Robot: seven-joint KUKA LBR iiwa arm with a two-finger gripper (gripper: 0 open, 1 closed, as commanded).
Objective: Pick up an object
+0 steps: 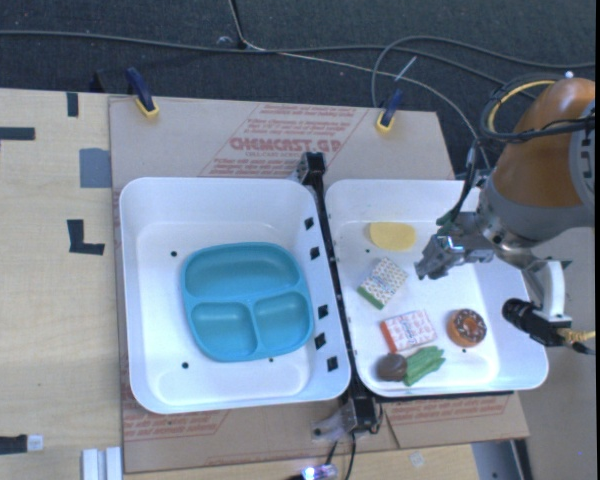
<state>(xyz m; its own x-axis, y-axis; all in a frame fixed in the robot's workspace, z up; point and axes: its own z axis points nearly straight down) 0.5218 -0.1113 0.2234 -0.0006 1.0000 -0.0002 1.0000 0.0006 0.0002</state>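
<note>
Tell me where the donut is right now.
The donut lies in the right bin, near its right side, right of the red-and-white packet and below the gripper.

Workbench seen from above, against a dark floor.

A pale wooden bench top (40, 298) fills the left and lower part of the view, marked with several short strips of black tape (80, 236) and one grey patch (95, 166). On it lies a brown cardboard sheet (270, 138) with red printed lettering (too small and faint to read fully), held at its far edge by two clamps (140, 93) with blue handles and yellow tips. Beyond the bench the floor (100, 8) is dark, speckled carpet-like material, crossed by thin black cables (235, 13) that loop toward the right. The light is even and soft, with no hard shadows.
</note>
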